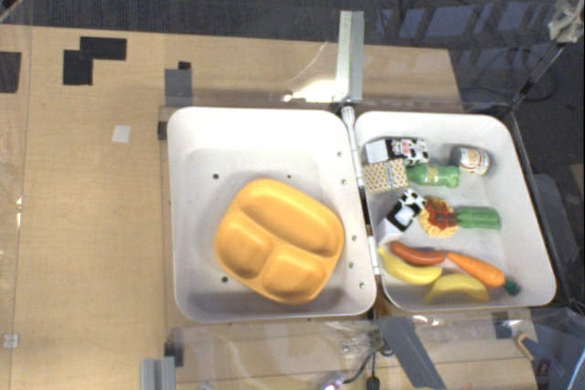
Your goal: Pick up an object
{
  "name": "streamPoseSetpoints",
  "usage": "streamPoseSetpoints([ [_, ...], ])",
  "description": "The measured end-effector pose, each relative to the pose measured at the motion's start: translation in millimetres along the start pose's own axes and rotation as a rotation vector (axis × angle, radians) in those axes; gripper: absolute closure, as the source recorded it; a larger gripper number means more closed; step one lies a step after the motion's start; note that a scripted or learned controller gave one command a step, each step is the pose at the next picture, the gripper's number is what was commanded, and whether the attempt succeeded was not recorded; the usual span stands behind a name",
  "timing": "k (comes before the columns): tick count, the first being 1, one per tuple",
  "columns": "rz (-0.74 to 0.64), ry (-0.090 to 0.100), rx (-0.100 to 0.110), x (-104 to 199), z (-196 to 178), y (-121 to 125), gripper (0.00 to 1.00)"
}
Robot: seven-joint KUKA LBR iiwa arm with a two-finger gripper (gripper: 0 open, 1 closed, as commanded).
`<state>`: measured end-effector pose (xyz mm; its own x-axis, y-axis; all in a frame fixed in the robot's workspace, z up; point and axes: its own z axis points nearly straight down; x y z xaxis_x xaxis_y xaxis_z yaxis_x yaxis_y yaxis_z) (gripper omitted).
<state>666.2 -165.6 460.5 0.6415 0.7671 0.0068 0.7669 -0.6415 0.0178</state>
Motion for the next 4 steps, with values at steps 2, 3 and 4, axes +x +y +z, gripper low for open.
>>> streamPoseSetpoints([
  [2,-0.163,-0.005,0.018,-51.9,308.6,-36.5,1.00],
  [3,-0.127,-0.003,0.011,-71.5,147.1,-42.5,1.00],
  [4,0.205,-0.005,0.012,-61.1,22.7,-30.3,1.00],
])
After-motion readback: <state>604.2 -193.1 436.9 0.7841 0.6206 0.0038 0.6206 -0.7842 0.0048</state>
